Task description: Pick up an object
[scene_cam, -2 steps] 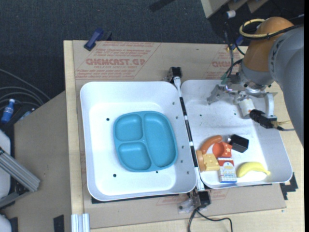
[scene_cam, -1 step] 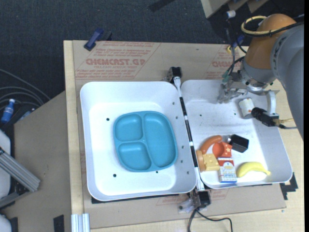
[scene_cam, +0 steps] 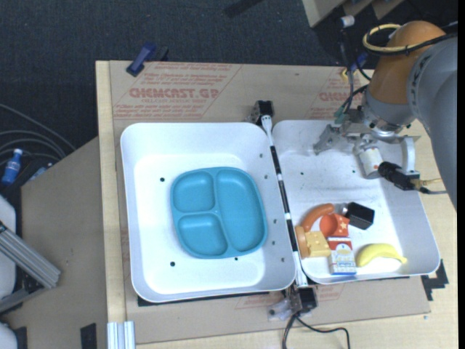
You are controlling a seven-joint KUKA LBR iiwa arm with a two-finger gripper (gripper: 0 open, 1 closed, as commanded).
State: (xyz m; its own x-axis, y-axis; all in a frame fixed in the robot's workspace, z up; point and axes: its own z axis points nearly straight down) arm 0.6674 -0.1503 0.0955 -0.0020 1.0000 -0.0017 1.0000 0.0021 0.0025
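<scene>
Several small objects lie at the near end of the right bin [scene_cam: 407, 198]: an orange curved piece [scene_cam: 317, 215], a red piece [scene_cam: 338, 227], a black block [scene_cam: 360, 214], a yellow banana [scene_cam: 381, 254], an orange-yellow block [scene_cam: 314, 244] and a small white, red and blue box [scene_cam: 342, 259]. My gripper [scene_cam: 345, 150] hangs over the far end of that bin, well away from the pile. It is open, its two fingers splayed apart with nothing between them.
The left bin [scene_cam: 145, 195] holds a blue divided plate [scene_cam: 218, 211]. A ridge with black clips [scene_cam: 277, 173] separates the two bins. The arm's orange band [scene_cam: 399, 64] and cables hang above the right bin's far corner. Cardboard [scene_cam: 174, 93] lies behind the bins.
</scene>
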